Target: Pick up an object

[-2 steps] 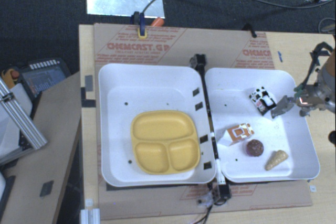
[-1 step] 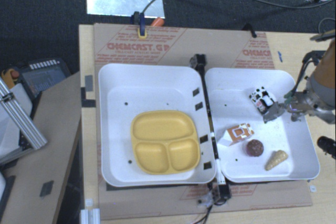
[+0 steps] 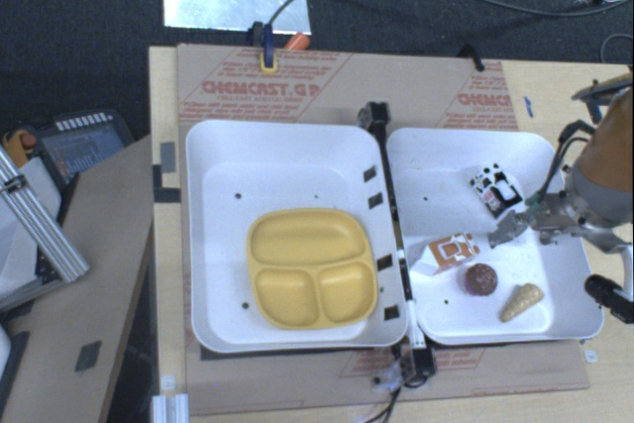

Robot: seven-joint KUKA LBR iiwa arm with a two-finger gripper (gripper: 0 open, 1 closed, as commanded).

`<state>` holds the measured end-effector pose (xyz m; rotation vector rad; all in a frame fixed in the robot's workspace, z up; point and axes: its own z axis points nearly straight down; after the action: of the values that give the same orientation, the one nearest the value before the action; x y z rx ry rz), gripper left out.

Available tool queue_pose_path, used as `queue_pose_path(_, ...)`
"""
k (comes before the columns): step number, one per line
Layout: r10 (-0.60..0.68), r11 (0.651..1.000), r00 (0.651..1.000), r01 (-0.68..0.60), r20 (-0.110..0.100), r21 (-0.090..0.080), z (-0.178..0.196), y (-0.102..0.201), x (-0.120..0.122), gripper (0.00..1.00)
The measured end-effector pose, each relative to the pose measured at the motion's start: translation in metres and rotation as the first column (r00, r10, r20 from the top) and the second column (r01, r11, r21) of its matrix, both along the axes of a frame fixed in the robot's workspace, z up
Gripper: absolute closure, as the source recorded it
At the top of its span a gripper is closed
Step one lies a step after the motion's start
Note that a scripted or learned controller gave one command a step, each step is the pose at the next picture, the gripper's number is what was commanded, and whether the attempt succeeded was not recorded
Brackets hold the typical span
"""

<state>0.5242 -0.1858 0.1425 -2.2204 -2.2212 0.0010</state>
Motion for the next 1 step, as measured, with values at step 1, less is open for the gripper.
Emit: queue_pose_path(1,0.001,1.0,1.0,-0.001,0.005,-0.002,0.013,-0.0001,0.0014,1.0)
